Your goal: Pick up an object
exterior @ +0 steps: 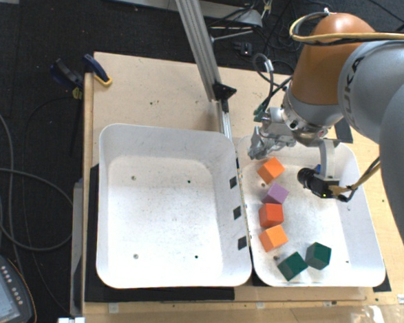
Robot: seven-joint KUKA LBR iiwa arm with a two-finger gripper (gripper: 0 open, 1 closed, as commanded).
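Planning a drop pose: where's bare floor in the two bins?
The left white bin has bare floor wall to wall. The right white bin is crowded along its left side by the six blocks; bare floor lies right of them, toward its right rim.

- Two bins side by side on the counter [158, 95].
- Right bin [362, 237]: six blocks [273, 216] strung along its left edge, rear to front corner.
- Left bin [164, 203] adjoins.

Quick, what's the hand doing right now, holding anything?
Hand: cannot be told whether open or closed; it sits just above the upper orange block, nothing visibly held.
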